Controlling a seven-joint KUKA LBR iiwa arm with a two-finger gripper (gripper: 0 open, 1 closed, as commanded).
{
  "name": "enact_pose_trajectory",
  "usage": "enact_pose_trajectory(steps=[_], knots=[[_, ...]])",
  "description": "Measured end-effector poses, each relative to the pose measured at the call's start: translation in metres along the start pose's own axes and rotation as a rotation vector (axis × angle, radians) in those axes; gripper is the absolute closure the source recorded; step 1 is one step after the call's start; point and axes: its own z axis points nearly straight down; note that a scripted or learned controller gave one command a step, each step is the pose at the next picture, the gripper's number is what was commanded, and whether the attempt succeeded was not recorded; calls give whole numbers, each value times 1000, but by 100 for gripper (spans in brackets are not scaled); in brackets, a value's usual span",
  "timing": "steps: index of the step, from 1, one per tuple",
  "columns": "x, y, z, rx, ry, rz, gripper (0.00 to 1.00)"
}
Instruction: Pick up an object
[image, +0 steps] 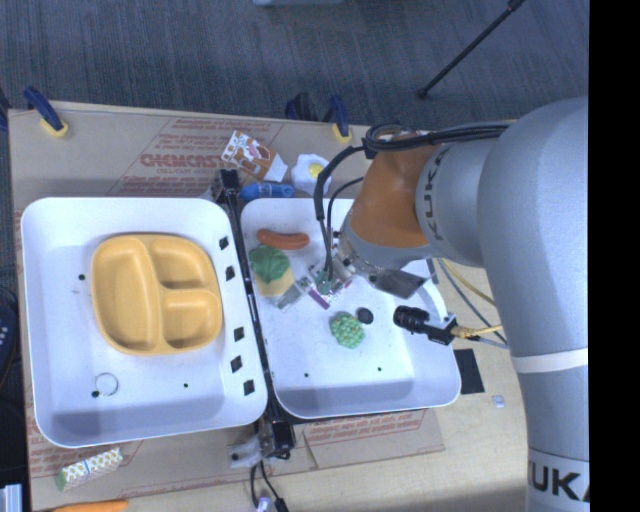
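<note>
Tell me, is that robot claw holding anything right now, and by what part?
It cannot be told. The gripper is low in the right bin, beside the green-and-yellow toy, but the arm hides whether it grips anything.

My arm (520, 230) is grey with an orange band (392, 205). Both bins (50, 400) are white. Left of the black divider (245, 300) lies a yellow tray (155, 292); right of it, a red-orange sausage (284, 239) and a green knobbly ball (347, 329).
</note>
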Motion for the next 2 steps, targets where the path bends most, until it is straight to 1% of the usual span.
enact_pose_trajectory(steps=[1,2], knots=[[-37,62,-11,7,9,-334,0],[0,22,6,9,13,-367,0]])
